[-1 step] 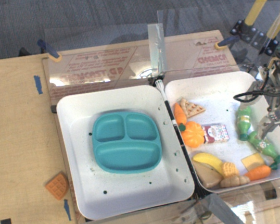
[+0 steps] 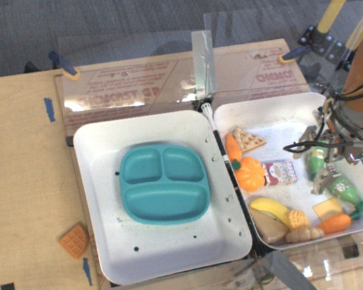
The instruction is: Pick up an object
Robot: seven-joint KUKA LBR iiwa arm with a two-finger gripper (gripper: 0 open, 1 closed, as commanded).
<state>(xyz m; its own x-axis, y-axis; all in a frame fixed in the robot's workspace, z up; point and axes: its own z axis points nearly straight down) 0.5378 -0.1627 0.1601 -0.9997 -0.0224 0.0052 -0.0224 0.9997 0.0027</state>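
One green bottle-shaped toy (image 2: pixel 317 162) sits right under the two-finger gripper (image 2: pixel 324 165) in the right-hand shallow white bin (image 2: pixel 279 113), toward that bin's right wall, and it looks like the thing being gone for. Its long axis runs roughly up and down the view, tilted a little, with the narrower end pointing toward the near rim; the gripper's metal parts and cables hide much of it, so its exact lie is uncertain. Whether the fingers are spread or closed, and whether anything sits between them, cannot be told from here.

Just beyond its lower end lies a second green plastic piece with a white mark (image 2: pixel 345 191), and beside that a pale yellow cheese-like wedge (image 2: pixel 327 208) and an orange carrot-shaped toy (image 2: pixel 336 223). The crowding is the main risk: a closing grip could catch the neighbouring green piece, or nudge the toy toward the bin wall and out of reach. A rounded, smooth body could also squirt out if pinched off-centre.

Farther left in the same bin lie a small pink-and-white packet (image 2: pixel 280 172), an orange pumpkin-shaped toy (image 2: pixel 250 173), a pizza-slice toy (image 2: pixel 250 139) and a yellow banana (image 2: pixel 270 209). The left white bin (image 2: pixel 95 161) holds a teal divided plate (image 2: pixel 164 183). A waffle-like orange square (image 2: pixel 74 240) lies on the cardboard bench (image 2: pixel 14 167).
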